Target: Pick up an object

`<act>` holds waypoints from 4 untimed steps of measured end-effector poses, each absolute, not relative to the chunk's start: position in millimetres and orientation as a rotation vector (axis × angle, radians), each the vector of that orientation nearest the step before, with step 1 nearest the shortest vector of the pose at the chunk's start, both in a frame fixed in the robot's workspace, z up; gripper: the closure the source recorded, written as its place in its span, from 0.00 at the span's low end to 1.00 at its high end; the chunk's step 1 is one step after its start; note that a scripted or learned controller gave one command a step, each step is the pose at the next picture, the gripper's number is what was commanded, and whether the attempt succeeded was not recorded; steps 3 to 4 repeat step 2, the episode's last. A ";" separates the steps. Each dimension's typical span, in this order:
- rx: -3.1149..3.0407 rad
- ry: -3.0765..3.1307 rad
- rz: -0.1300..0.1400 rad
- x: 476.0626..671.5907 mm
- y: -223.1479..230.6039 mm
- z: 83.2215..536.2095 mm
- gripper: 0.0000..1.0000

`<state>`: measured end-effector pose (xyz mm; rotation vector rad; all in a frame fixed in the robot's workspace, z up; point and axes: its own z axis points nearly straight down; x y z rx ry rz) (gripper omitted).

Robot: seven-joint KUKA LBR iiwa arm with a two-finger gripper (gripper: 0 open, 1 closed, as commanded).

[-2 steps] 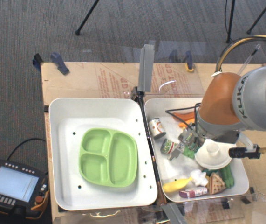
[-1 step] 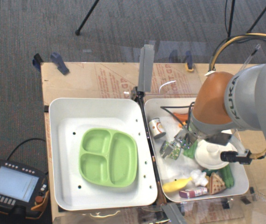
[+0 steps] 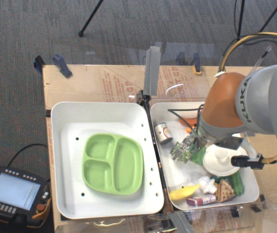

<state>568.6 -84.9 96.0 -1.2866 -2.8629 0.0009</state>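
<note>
Camera view: end effector (image 3: 183, 151) grip unclear, over right bin (image 3: 170, 188); banana (image 3: 184, 192) lies left-right.

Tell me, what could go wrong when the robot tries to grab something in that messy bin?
1. The right bin is crowded. The gripper sits low among a small can, a white dish and a yellow banana, so it might bump one aside, or perhaps pinch two at once.
2. The can lies close to the bin's left wall, so the gripper may have little room there.
</note>
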 end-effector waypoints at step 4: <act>-1.642 -2.684 -0.010 601.3 -0.7 191.6 1.00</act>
